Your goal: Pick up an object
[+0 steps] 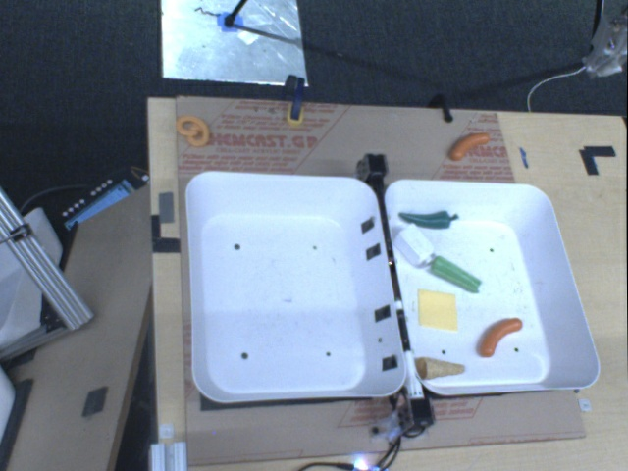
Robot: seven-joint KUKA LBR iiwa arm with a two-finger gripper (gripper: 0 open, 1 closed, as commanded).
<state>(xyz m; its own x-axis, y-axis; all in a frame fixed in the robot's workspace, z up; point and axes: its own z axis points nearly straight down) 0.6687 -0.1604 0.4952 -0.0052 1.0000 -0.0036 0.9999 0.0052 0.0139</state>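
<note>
The right bin (pixel 564 263) holds several small items. A dark green chili pepper (pixel 429 220) lies near its back left. Below it a white piece (pixel 413 246) touches a light green stick (pixel 454 273). A yellow square slice (pixel 438 310) lies flat in the middle. An orange-red sausage (pixel 499 337) rests toward the front right, and a tan cone (pixel 438 368) lies at the front left corner.
The left bin (pixel 211 204) sits beside the right one, joined by black clips (pixel 381 314). On the bench behind lie an orange pretzel (pixel 193 130), a second orange sausage (pixel 468 146) and a yellow and blue clamp (pixel 293 101). A silver sheet (pixel 206 27) lies beyond.
</note>
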